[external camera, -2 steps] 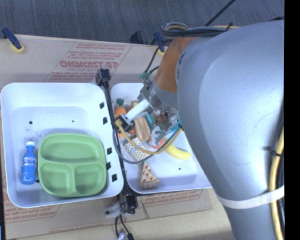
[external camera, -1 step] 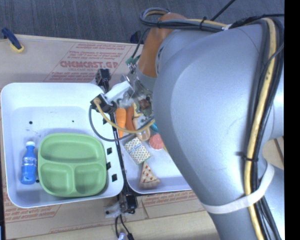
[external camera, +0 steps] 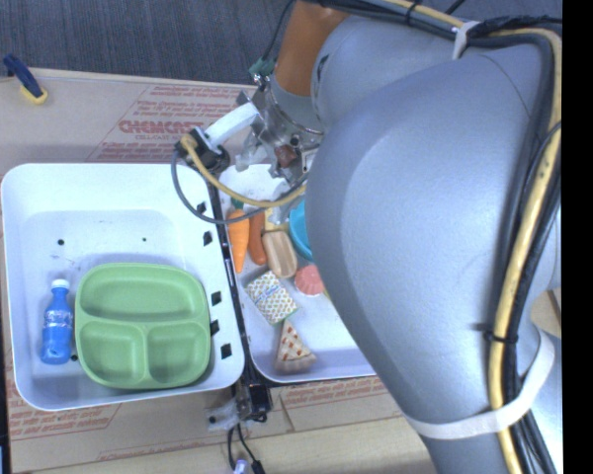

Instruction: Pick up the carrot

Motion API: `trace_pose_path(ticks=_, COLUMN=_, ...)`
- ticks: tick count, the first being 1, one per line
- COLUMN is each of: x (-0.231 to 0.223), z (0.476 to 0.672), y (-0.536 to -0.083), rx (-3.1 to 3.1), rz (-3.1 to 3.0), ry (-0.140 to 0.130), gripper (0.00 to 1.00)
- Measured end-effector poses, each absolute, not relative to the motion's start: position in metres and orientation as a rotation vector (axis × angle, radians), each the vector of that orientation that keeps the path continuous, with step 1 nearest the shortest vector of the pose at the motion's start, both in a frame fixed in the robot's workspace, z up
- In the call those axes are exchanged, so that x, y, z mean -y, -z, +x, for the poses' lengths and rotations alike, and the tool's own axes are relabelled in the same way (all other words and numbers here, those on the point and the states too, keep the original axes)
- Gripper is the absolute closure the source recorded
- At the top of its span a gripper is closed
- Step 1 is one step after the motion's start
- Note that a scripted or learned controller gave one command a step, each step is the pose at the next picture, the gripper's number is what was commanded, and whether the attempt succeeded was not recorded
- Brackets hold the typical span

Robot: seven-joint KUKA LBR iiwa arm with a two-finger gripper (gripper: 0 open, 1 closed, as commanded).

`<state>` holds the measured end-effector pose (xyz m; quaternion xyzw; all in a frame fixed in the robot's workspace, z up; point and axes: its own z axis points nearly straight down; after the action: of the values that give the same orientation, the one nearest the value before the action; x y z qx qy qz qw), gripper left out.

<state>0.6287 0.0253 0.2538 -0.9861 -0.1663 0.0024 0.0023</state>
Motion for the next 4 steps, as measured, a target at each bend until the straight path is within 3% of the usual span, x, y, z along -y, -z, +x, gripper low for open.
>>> trace_pose_path(ticks=1, x=0.001, z=0.645, y=-0.187, rx=0.499, rz=-3.098, ry=-0.031, gripper=0.0)
trace_pose_path(ticks=2, x=-0.047, z=0.579, y=-0.206, rx=0.593, rz=-3.079, ry=-0.02, gripper=0.0)
trace_pose_path(ticks=3, x=-0.133, z=0.643, y=-0.166, rx=0.454, rz=-3.104, ry=-0.023, gripper=0.0)
trace_pose_path(ticks=4, x=-0.119, z=0.636, y=-0.089, rx=0.853, rz=-3.015, ry=-0.029, gripper=0.0)
